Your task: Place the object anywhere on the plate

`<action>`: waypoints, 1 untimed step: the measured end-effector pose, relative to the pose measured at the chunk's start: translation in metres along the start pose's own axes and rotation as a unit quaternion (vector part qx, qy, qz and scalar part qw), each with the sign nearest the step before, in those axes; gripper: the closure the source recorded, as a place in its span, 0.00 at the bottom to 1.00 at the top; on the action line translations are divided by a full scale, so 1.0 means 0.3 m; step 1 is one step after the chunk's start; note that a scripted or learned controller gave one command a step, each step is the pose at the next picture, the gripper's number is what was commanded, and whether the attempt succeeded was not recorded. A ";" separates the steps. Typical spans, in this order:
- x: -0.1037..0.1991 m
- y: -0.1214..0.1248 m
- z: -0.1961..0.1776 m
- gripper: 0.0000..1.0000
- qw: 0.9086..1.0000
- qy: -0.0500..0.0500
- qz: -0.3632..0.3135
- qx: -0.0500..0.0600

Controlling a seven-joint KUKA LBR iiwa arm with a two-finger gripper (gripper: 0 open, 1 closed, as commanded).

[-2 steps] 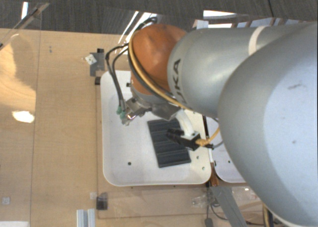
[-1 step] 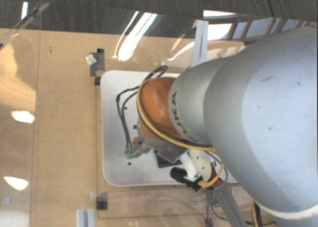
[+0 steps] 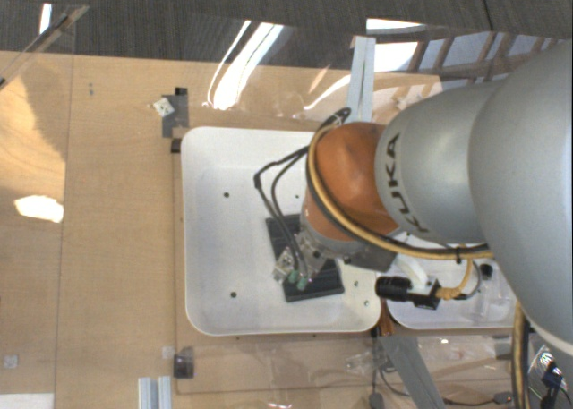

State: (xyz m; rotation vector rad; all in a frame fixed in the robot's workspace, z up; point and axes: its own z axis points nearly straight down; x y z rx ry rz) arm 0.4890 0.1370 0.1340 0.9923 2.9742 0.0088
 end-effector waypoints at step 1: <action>0.021 0.175 -0.337 1.00 0.997 0.000 -0.081 -0.001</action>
